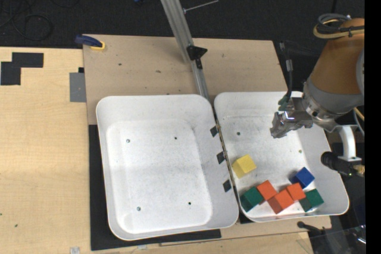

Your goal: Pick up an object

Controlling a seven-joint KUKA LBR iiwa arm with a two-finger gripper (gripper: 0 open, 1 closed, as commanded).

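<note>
— Reporting position: the gripper hangs over the right bin, nothing seen between its fingers; whether they are apart or together, cannot tell.

— Objects?

— All below the fingers, toward the bin's near edge: yellow block nearest, to their lower left; blue block below; orange blocks and green blocks clustered farthest, touching.

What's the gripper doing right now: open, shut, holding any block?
Two-finger gripper: over the right white bin, above bare floor; open or shut cannot be told. No block visible in it.
</note>
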